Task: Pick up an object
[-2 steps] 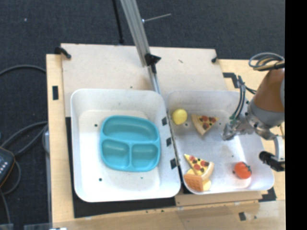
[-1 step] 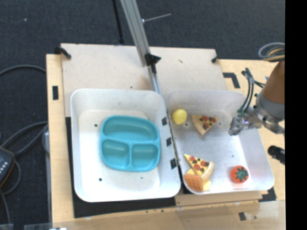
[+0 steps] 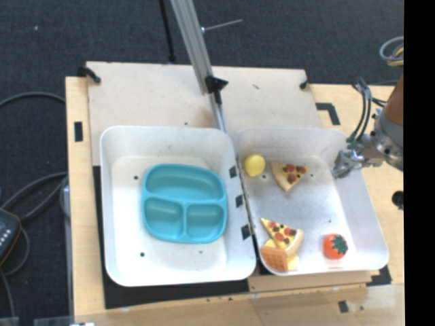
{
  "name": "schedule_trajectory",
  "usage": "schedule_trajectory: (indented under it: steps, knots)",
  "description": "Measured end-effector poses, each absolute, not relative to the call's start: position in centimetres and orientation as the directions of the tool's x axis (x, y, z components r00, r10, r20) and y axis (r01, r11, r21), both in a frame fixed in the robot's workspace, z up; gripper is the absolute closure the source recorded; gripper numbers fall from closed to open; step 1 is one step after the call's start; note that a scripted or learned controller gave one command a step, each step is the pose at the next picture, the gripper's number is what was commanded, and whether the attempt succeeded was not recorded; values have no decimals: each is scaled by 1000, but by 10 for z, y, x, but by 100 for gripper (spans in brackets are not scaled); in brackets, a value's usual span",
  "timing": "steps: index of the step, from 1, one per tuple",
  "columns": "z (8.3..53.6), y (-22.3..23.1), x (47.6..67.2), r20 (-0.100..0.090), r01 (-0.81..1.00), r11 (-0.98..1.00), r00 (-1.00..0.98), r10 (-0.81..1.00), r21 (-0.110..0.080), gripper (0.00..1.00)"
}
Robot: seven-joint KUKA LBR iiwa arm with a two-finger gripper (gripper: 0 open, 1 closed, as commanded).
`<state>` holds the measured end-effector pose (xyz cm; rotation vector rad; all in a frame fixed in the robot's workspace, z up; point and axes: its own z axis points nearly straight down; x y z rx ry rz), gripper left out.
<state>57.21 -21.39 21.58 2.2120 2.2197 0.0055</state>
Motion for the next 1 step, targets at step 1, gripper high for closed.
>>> schedule_trajectory:
  steps: [1]
  knots:
    - [250, -215, 573, -2, 1000, 3, -3, 1000, 5, 100]
